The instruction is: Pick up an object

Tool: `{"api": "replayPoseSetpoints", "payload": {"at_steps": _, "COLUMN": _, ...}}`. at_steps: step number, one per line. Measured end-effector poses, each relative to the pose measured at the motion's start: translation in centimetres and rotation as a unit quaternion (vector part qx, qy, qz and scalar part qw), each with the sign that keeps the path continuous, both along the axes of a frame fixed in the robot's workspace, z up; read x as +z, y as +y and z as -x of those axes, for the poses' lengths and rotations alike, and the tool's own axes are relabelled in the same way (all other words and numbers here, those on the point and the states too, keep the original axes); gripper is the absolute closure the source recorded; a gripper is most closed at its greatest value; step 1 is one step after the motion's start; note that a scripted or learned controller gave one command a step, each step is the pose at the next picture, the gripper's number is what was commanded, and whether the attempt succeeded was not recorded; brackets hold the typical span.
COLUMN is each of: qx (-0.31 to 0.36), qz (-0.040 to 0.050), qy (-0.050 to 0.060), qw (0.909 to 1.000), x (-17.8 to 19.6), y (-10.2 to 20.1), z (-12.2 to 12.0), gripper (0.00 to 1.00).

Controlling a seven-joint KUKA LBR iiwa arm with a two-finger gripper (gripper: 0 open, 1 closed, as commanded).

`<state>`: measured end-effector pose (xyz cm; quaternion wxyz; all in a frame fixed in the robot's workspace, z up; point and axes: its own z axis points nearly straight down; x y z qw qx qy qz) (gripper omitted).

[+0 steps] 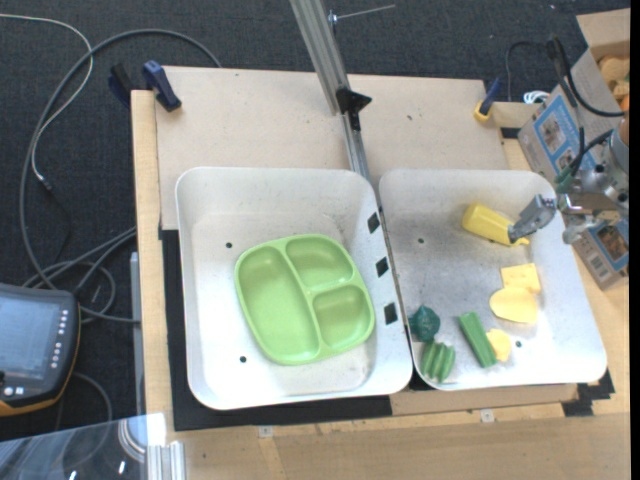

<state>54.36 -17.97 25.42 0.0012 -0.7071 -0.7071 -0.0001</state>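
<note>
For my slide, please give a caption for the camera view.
Pincer beside yellow block in right bin; green tray in left bin.

the arm [610,173] is cut off by the right edge, so just its wrist part is seen. the gripper [528,223] covers one end of the yellow block [485,224]. the cardboard box [610,48] and the grey pendant [35,346] are cut by the edges.

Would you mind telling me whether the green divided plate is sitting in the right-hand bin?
No, the green divided plate lies in the left bin.
</note>
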Motion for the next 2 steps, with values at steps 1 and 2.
{"api": "replayPoseSetpoints", "payload": {"at_steps": 1, "qx": 0.001, "qz": -0.001, "qy": 0.003, "qw": 1.0, "x": -16.5, "y": 3.3, "z": 1.7, "gripper": 0.0}}
{"api": "replayPoseSetpoints", "payload": {"at_steps": 2, "qx": 0.001, "qz": -0.0005, "qy": 0.0, "qw": 1.0, "x": -16.2, "y": 4.7, "z": 1.3, "gripper": 0.0}}
